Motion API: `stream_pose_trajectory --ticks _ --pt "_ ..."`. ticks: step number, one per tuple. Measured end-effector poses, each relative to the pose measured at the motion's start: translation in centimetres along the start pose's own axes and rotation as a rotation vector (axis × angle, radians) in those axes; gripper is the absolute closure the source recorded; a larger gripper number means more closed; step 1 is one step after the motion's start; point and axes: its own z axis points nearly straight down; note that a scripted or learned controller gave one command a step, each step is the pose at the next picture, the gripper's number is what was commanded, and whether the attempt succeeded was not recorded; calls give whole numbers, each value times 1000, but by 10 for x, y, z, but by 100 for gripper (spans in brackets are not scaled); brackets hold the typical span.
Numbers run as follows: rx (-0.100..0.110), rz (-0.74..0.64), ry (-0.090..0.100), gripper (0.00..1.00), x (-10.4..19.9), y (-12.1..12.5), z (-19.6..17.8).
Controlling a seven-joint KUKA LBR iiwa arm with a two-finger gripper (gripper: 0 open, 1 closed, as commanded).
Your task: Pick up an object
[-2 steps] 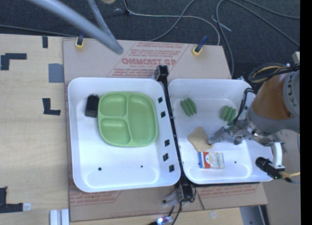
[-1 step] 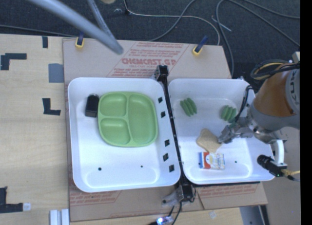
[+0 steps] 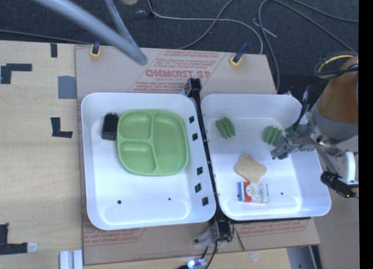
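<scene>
L bin (image 3: 93, 163): green divided plate (image 3: 153, 142), black block (image 3: 109, 126). R bin (image 3: 309, 204): two green pieces (image 3: 225, 127), (image 3: 272, 134), tan sponge (image 3: 250, 168), small packet (image 3: 253, 192). Pincer (image 3: 281, 148) low beside right green piece; open/closed state can't tell.

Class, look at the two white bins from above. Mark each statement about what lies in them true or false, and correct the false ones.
1. The green divided plate lies in the left bin. True.
2. A black object sits beside the plate. True.
3. The tan sponge lies on the plate. False: it lies in the right bin.
4. The hand is over the left bin. False: it is over the right bin, near a green object.
</scene>
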Motion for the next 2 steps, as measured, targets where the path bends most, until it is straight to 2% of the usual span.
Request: stream_pose_trajectory --ticks 2 --pt "0 0 0 100 -2 3 -113"
